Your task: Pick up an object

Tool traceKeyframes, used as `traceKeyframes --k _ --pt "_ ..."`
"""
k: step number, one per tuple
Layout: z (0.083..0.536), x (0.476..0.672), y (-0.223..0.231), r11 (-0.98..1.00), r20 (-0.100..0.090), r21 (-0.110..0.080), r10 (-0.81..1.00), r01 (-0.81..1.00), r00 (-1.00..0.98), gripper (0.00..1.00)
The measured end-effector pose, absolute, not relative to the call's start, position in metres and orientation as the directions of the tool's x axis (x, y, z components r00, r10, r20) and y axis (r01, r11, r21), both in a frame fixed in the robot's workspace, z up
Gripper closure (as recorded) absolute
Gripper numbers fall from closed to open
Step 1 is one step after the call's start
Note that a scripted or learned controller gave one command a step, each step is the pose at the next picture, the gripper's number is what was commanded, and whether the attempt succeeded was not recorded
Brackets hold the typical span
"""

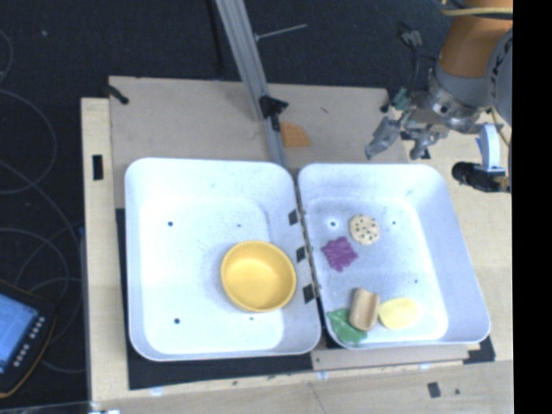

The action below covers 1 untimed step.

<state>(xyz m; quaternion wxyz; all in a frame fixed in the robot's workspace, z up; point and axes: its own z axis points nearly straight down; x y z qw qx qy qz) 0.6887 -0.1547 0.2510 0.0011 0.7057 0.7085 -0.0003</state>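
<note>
Jaws [398, 141] spread, pinching nothing, hanging over the counter [345, 115] just beyond the far rim of the right bin [431, 179], around 1 o'clock in the view. Nothing picked yet.

Candidate things all in the right bin: cookie [364, 228] near centre, purple piece [339, 254] just beside it at 7 o'clock, then a crowded cluster at the near wall, with the tan cylinder [363, 308] touching the green piece [343, 326] and right beside the yellow lump [398, 313]. Yellow bowl [257, 276] alone in the left bin [155, 231].

Risks: descent from here likely to clip the far rim unless moved inward first. Cookie flat, probably slipping out of a pinch. Cluster at 6 o'clock tight against the wall and corner, little room for spread tips; likely nudging a neighbour or grabbing two. Bowl wide, rim grip only.

Open room: bare floor at 3 o'clock of the cookie and across the far half of the right bin. Slanted metal rail [246, 59] at 11 o'clock, well apart.
</note>
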Motion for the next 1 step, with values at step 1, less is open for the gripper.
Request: traceKeyframes --k 1 --pt "0.2511 0.6885 -0.1555 0.004 -0.004 0.0 1.0 1.0 -0.004 0.0"
